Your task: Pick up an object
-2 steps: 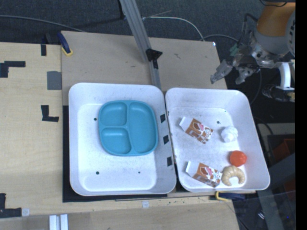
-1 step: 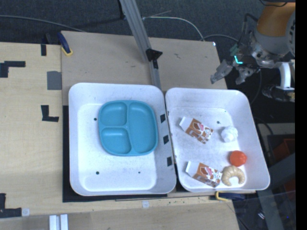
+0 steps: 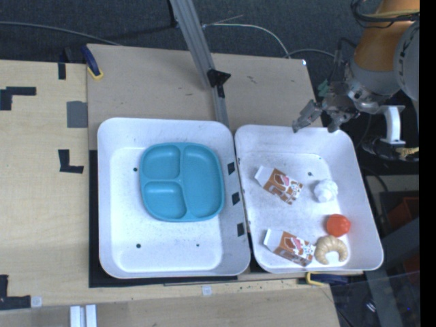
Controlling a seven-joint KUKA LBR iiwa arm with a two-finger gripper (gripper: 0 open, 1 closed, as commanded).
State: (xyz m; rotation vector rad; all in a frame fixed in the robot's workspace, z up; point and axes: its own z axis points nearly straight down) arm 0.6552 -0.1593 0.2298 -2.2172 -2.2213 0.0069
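The tool [image 3: 318, 120] hovers spread and bare over the right bin's [image 3: 364, 182] far rim; the nearest carton [image 3: 280, 184] lies down-left, slanted.

The wooden bench [image 3: 48, 182] carries two shallow white bins side by side: the left bin [image 3: 119, 251] (nearly touching) and right bin [image 3: 361, 203].

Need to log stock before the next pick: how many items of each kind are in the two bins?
Brown-and-white cartons: 2 (upper carton, lower carton)
White crumpled ball: 1
Red-orange round fruit: 1
Tan croissant: 1
Blue divided plastic tray, left bin: 1
Total: 6
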